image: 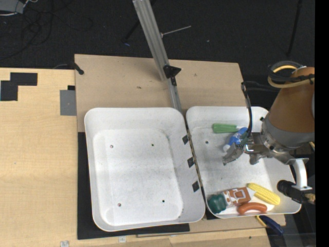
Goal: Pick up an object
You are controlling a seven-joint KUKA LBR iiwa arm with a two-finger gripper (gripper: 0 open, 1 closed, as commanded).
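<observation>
My gripper (239, 153) hangs over the middle of the right bin (205, 161), reaching in from the right under the grey and orange arm (292, 112). A small blue object (239, 136) lies right against the gripper's upper side; whether it is gripped or only beside it is unclear. Just beyond it lies a green object (224, 128). Along the bin's near edge sit a dark green piece (217, 203), a brown and white packet (238, 195), a yellow corn cob (263, 193) and an orange sausage shape (252, 208).
The left bin (134, 166) sits beside the right one, joined by black clips (190, 161) along the shared rim. A slanted metal rail (154, 40) rises behind the bins. A cable (249, 109) loops off the arm above the right bin.
</observation>
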